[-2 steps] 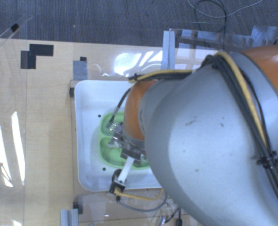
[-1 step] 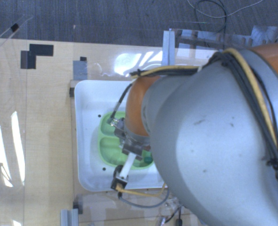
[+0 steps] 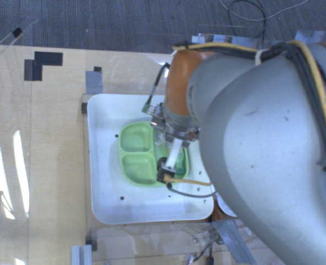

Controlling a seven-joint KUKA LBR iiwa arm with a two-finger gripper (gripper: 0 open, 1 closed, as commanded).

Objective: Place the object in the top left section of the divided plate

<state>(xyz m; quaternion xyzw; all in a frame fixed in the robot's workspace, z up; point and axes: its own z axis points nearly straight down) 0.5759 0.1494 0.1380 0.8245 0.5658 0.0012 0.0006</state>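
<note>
A light green divided plate [image 3: 136, 154] lies in the middle of the left white bin [image 3: 105, 164]. Its two left sections, one above the other, face the camera and hold nothing I can make out. My gripper [image 3: 172, 149] hangs over the plate's right part, just right of the divider, and hides that section. The wrist and the big grey arm [image 3: 262, 142] cover everything to the right. No object can be made out between the fingers; whatever lies under the gripper is hidden.
The arm covers the right bin almost entirely. The left bin's white floor is bare around the plate on the left and at the front. A grey bracket [image 3: 94, 81] sits at the bin's back left corner, on the wooden bench.
</note>
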